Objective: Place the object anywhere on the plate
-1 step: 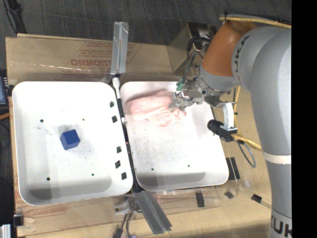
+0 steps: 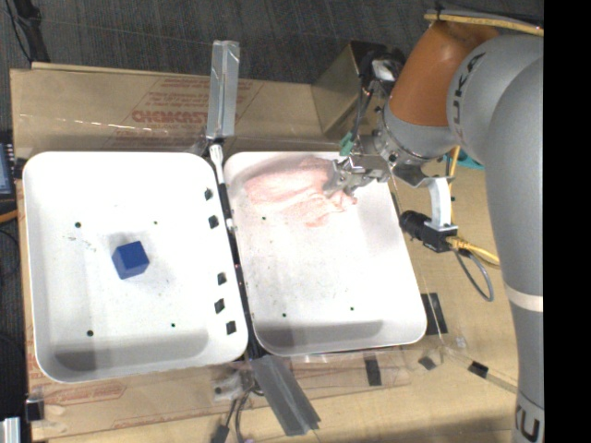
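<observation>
Honestly, the cube [image 2: 130,257] looks small, stiff and light, so pinching two flat sides should work. Can't tell the hand's [image 2: 347,175] state; it hovers over the right bin [image 2: 369,326].

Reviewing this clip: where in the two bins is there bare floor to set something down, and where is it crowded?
Left bin: bare floor all round the blue cube, widest between the cube and the divider side. Right bin: the near half and middle are bare, though smudged. Crowded spot: the right bin's far corner, where the pincer hangs over a pinkish patch.
</observation>
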You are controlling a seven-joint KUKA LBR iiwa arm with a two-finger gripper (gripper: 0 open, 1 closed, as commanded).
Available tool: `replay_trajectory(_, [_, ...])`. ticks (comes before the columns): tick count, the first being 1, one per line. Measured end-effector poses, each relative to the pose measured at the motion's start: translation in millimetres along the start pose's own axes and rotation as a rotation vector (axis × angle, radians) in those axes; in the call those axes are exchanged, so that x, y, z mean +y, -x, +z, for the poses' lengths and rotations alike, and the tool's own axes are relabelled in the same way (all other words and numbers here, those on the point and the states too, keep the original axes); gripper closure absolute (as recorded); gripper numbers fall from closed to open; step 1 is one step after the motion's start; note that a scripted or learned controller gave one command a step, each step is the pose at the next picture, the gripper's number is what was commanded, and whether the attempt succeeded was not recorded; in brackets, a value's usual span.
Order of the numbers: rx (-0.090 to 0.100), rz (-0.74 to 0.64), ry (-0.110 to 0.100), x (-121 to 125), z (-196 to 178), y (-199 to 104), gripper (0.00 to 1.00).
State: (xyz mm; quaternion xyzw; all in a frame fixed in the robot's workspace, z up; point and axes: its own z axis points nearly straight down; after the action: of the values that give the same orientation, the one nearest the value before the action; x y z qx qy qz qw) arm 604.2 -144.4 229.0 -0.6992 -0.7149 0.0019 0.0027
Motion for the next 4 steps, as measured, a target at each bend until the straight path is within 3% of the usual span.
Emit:
replay_trajectory(1, [0.000, -0.408, -0.002, -1.4, 1.4, -53.2, 1.00])
replay_trajectory(3, [-0.004, -1.217, 0.001, 24.6, 8.4, -144.9, 1.00])
replay_trajectory(4, [-0.006, -1.554, 0.003, 35.5, -3.4, -197.2, 1.00])
